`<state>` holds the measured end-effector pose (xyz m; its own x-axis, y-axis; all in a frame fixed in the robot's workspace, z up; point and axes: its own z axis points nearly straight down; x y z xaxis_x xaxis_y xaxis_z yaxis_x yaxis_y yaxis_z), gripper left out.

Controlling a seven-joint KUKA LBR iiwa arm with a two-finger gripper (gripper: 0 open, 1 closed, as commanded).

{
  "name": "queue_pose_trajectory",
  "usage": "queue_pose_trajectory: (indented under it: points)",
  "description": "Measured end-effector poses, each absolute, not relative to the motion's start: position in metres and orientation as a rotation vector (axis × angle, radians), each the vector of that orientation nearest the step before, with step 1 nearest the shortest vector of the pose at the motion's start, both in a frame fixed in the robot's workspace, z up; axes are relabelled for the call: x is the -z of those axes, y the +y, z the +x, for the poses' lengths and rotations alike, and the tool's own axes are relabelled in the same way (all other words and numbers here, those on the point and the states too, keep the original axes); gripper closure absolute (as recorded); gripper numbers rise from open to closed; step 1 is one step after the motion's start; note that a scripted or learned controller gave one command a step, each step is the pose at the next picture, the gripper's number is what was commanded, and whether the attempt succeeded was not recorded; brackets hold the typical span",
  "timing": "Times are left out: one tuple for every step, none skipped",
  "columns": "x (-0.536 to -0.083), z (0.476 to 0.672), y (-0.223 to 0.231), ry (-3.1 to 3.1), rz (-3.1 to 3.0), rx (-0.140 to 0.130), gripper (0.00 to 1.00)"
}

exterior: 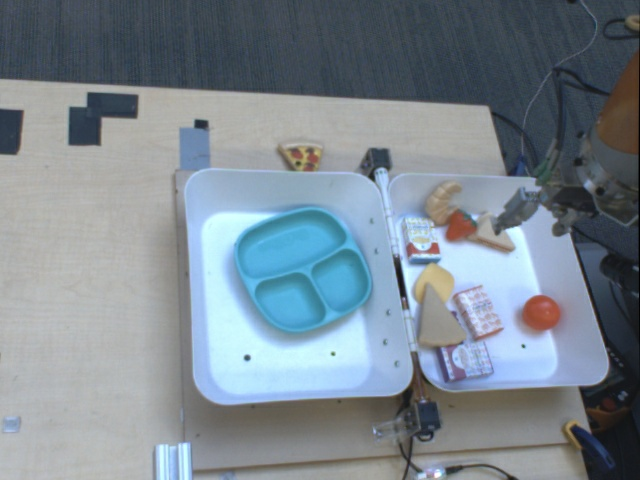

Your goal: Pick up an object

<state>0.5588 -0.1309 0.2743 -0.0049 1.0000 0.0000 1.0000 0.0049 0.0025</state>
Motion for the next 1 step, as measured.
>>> queue_pose_trajectory:
  points:
    - [-0.1508, 0.5240, -0.1117, 2.226, 2.220, 0.000, 0.00]
